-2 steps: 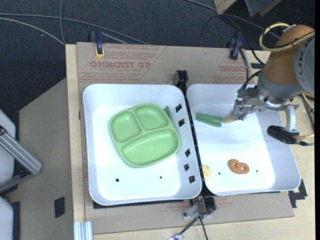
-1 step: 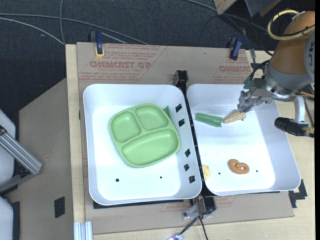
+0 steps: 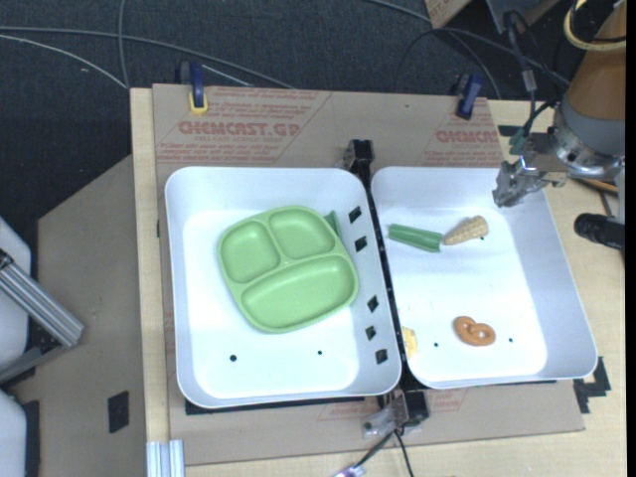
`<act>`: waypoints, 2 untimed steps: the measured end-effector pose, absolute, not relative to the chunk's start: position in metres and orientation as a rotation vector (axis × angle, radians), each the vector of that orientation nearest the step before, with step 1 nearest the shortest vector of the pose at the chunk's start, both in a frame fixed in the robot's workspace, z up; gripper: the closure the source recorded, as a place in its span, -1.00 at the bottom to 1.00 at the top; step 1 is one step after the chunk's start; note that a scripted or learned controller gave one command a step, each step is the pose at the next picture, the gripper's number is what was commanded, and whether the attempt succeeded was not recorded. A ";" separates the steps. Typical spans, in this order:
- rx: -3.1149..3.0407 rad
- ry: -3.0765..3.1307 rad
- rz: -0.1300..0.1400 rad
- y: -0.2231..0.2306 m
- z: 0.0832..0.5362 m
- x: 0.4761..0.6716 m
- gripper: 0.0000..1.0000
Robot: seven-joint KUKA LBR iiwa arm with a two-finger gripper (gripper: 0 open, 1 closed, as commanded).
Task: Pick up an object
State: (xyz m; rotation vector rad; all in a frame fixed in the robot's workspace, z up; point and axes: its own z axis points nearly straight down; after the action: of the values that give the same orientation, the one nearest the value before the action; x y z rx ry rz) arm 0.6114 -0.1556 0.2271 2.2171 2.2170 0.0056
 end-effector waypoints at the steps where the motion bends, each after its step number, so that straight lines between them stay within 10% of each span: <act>1: 2.218 2.220 0.004 -0.155 0.247 0.612 1.00; 2: 2.218 2.232 0.001 -0.095 0.237 0.601 1.00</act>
State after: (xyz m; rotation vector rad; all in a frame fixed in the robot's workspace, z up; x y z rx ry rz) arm 0.6010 -0.0951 0.2368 2.2178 2.2318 0.0007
